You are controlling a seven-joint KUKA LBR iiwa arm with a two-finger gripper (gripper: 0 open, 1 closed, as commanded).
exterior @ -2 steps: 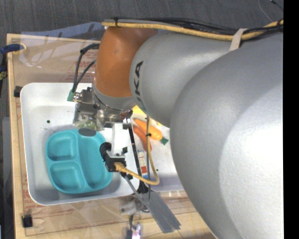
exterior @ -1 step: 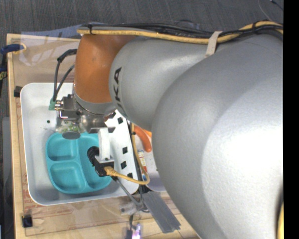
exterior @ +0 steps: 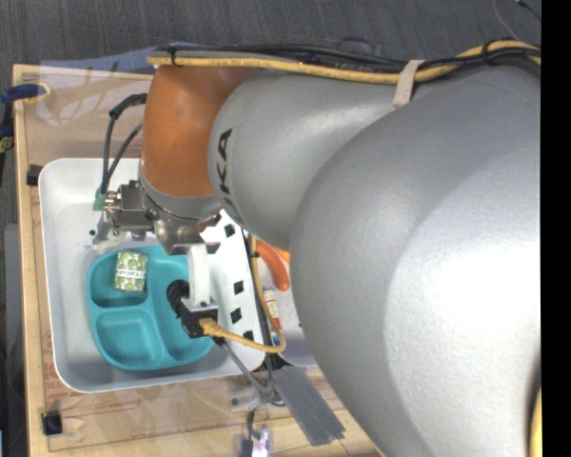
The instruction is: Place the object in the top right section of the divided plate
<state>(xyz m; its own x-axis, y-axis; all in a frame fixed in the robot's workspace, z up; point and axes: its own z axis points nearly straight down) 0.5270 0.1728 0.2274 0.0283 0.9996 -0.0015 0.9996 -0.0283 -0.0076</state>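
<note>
One green-and-white packet [exterior: 130,270] lies in the upper section of the teal plate [exterior: 133,336] — likely its goal; my gripper [exterior: 122,222] hangs just beside it — parted or closed, I cannot tell.

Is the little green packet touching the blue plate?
Touching. The camera view shows the green packet lying flat inside the teal plate, in its upper compartment, with teal floor showing around it.

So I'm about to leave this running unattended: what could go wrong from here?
1. The gripper hangs close beside the small green-patterned object in the teal divided plate; pulling away could nudge it out of its section.
2. The arm covers the plate's right side, so the placement is hard to verify.
</note>
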